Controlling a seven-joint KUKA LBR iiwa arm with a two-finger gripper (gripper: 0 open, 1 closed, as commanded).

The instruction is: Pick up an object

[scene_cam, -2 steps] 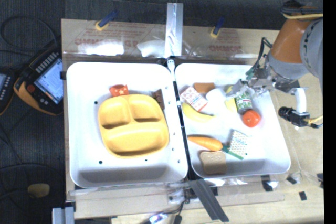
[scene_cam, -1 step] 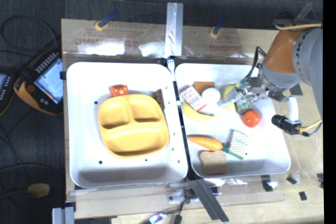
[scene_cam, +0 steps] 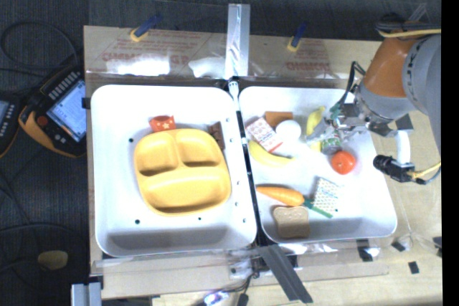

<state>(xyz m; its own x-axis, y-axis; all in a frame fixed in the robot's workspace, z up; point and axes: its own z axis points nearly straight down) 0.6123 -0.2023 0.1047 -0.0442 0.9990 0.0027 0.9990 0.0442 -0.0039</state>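
While the gripper (scene_cam: 336, 127) hangs low in the right bin (scene_cam: 384, 215), it's beside a tomato (scene_cam: 343, 162). Can't tell if it's open or closed, honestly.

The grey arm (scene_cam: 423, 79) reaches in from the right, orange band (scene_cam: 387, 72) above the wrist, bent downward. Its gripper (scene_cam: 338, 127) hangs low, fingers perhaps slightly parted, though that is hard to tell.
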